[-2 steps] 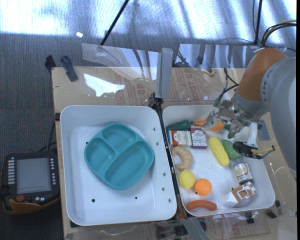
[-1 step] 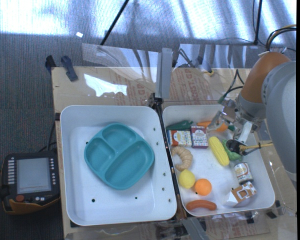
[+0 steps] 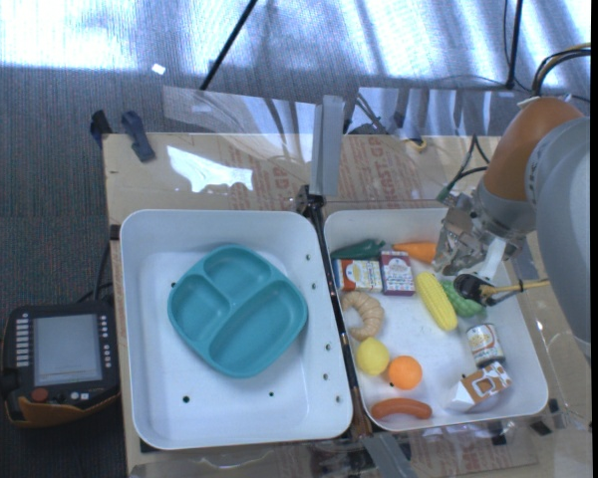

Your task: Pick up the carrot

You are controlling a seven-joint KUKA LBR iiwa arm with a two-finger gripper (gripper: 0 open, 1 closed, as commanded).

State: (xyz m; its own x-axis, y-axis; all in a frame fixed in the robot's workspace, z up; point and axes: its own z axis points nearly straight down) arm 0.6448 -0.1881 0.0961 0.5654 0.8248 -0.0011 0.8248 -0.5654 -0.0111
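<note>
Toward the upper right of the frame, the pincer [image 3: 459,252] hovers just beside the carrot [image 3: 416,251], which lies at the right bin's [image 3: 534,358] top edge; its opening I cannot tell. Best descend centred across the carrot, clear of the corn [image 3: 437,300].

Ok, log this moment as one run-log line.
task: pick up carrot | gripper: over right bin, right beside carrot's tip | grasp: not visible | carrot: lying in bin by green top | left bin: teal plate

plate [image 3: 237,310] in left bin [image 3: 140,267]; carrot [image 3: 416,251] at right bin [image 3: 533,366] rear, corn [image 3: 437,301] before it.
</note>
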